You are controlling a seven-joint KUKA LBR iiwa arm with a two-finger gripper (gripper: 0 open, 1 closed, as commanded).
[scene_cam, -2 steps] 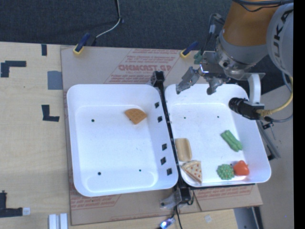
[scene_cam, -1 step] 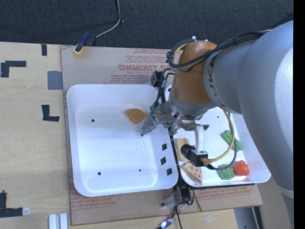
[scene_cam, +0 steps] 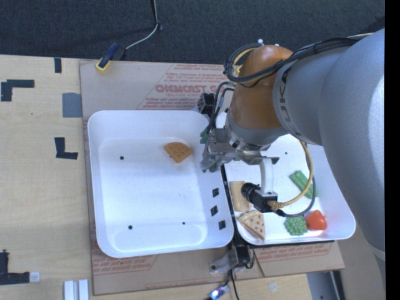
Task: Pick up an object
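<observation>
the grey arm (scene_cam: 337,86), with its orange band (scene_cam: 259,86) above the wrist, reaches in from the right and hangs over the inner edge where the two white bins meet. the tool (scene_cam: 212,158) sits low beside the divider, at the right rim of the left bin (scene_cam: 106,167); whether it is apart or together cannot be told, and nothing is seen in it. a tan waffle-like piece (scene_cam: 178,151) lies alone in the left bin, just left of the tool and apart from it. the right bin (scene_cam: 340,220) holds a green long piece (scene_cam: 300,181), a green round piece (scene_cam: 295,225), a red piece (scene_cam: 317,220) and a cracker-like wedge (scene_cam: 253,224). both bins rest on cardboard (scene_cam: 156,86) on the table (scene_cam: 37,167).
</observation>
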